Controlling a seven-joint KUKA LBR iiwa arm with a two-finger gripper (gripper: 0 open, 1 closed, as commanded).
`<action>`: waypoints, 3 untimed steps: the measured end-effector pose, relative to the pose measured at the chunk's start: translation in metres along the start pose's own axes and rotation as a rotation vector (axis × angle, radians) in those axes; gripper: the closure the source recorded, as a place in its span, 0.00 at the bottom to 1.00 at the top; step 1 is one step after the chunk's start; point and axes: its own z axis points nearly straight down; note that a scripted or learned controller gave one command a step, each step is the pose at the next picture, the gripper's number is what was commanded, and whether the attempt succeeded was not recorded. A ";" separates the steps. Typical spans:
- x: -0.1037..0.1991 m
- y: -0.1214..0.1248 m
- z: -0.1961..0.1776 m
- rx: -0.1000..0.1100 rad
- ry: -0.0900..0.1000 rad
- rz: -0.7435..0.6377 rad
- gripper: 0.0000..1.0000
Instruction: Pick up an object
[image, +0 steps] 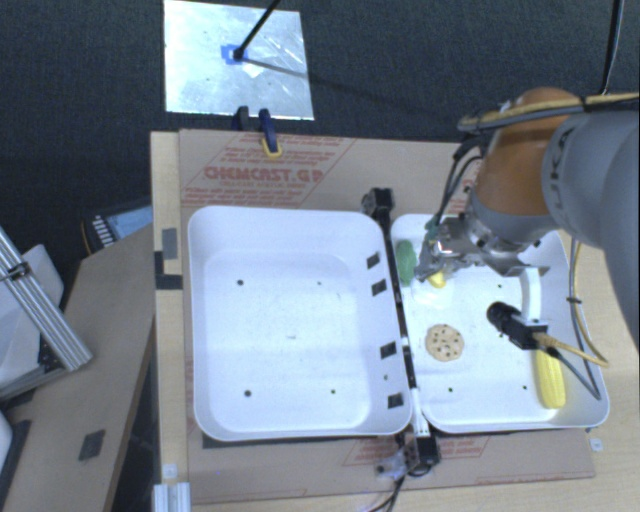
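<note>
One fixed overhead camera looks down aslant on both white bins (290, 330).

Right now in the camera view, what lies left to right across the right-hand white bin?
Green oblong object → round tan biscuit with dark specks → yellow corn-cob-shaped object.

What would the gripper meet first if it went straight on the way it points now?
The gripper would probably meet the small yellow object just below it in the right bin, beside the green object. Depth is unclear in this slanted view; it could touch the bin floor instead.
</note>
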 end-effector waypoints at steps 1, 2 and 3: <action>0.046 -0.019 0.006 0.012 -0.001 0.003 1.00; 0.140 -0.021 -0.003 0.011 0.002 -0.002 1.00; 0.098 -0.062 -0.019 0.012 -0.003 0.014 1.00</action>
